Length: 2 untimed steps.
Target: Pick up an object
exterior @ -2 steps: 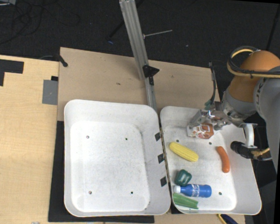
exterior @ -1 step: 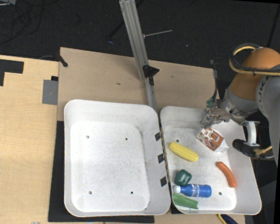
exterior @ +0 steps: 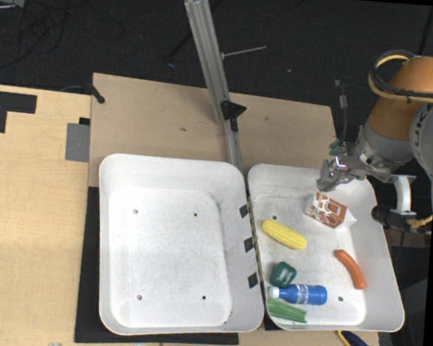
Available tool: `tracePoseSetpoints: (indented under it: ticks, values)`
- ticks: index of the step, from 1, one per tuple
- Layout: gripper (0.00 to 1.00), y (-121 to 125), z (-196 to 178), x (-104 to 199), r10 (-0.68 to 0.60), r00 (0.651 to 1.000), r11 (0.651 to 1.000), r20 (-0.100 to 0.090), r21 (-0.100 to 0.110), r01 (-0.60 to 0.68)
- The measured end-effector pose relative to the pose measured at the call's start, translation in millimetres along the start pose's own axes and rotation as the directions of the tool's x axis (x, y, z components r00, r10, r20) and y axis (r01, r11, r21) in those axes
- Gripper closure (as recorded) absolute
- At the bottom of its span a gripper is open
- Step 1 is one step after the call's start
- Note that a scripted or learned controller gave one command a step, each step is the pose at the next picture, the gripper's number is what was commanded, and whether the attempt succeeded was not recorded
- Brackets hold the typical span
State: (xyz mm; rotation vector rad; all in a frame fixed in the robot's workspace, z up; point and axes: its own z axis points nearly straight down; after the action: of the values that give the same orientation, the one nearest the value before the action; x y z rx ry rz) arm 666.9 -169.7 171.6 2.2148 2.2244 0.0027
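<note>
The right bin (exterior: 386, 296) holds a red-and-white carton (exterior: 327, 210), a yellow corn cob (exterior: 284, 235), an orange sausage (exterior: 350, 268), a dark green pepper (exterior: 283, 274), a blue bottle with a white cap (exterior: 300, 294) and a green pod (exterior: 287, 311). My gripper (exterior: 331, 173) hangs over the bin's far edge, just above and behind the carton. Nothing shows between its fingers. Whether they stand apart or together is not visible from this angle.
The left bin (exterior: 165, 247) sits beside the right one, with black clips (exterior: 248, 243) along the shared rim. A slanted aluminium rail (exterior: 214, 74) rises behind the bins. Brown board and light wooden bench lie to the left.
</note>
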Motion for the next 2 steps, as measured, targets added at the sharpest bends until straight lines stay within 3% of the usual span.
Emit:
tracePoseSetpoints:
  ticks: [1, 2]
  values:
    - [1.00, 1.3, -54.0, -1.0, -0.001, 1.000, 1.000, 0.001, -0.002, 0.001]
    - [1.00, 1.9, -85.4, -2.0, -0.002, 1.000, 1.000, 0.000, 0.000, 0.002]
